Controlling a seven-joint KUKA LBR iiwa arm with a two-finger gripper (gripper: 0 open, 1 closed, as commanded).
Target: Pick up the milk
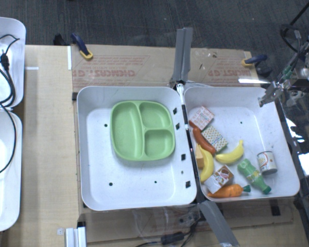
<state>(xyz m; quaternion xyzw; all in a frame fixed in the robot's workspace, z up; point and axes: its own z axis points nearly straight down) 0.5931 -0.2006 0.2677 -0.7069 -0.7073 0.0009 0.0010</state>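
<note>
Two white bins side by side; left bin (pixel 92 153) holding a green divided plate (pixel 142 130); right bin (pixel 257 120) crowded with toy food; small milk carton (pixel 219 178) near its front left corner, touching a banana (pixel 206 163) and a carrot (pixel 227 191); gripper's state impossible to tell.

1. 2 white bins: left bin (pixel 87 153), right bin (pixel 268 120).
2. 1 green divided plate (pixel 142 130).
3. 2 bananas (pixel 230 154) (pixel 207 164).
4. 1 carrot (pixel 227 191).
5. 1 green bottle (pixel 253 175).
6. 1 can (pixel 267 162).
7. 3 small cartons (pixel 201 117) (pixel 214 137) (pixel 219 178).
</note>
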